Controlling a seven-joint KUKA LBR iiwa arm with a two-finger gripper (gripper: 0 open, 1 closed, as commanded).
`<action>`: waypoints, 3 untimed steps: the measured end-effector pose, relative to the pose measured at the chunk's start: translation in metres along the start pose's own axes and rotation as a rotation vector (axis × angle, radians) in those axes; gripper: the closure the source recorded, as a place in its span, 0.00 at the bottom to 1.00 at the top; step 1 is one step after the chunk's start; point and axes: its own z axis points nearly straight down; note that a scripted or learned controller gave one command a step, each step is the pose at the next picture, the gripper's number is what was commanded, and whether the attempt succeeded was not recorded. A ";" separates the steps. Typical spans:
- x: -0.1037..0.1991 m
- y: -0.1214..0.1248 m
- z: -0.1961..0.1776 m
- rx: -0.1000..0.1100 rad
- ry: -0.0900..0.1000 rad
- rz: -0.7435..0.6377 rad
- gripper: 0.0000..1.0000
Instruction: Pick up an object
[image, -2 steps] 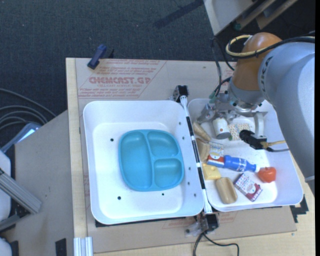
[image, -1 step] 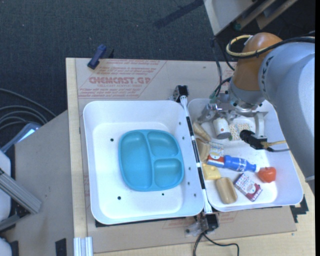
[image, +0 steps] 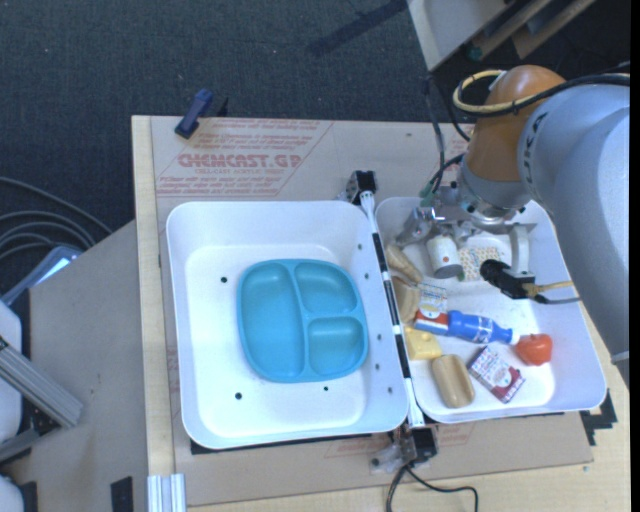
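My gripper (image: 432, 222) hangs low over the back left part of the right bin (image: 575, 385), under the grey wrist and orange band. A small white cylinder (image: 443, 256) sits directly beneath it, with a pale speckled item (image: 486, 250) to its right. Further forward lie a blue and white tube (image: 466, 325) with a red cap, a red-orange piece (image: 537, 348), a red and white packet (image: 497, 372), a tan bun-like roll (image: 452, 381), a yellow chunk (image: 423, 346) and a tan curved item (image: 404, 266). Nothing is visibly held.
The left bin (image: 195, 250) holds a blue divided plate (image: 302, 318). A clear wrapper (image: 432, 297) lies near the divider between the bins. A blue clip (image: 193, 113) rests on the bench's back left corner.
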 end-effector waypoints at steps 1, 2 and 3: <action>0.002 0.000 0.000 0.000 0.000 0.000 0.00; 0.001 0.000 0.000 0.000 0.000 0.000 0.00; 0.002 0.000 0.000 0.000 0.000 0.000 0.00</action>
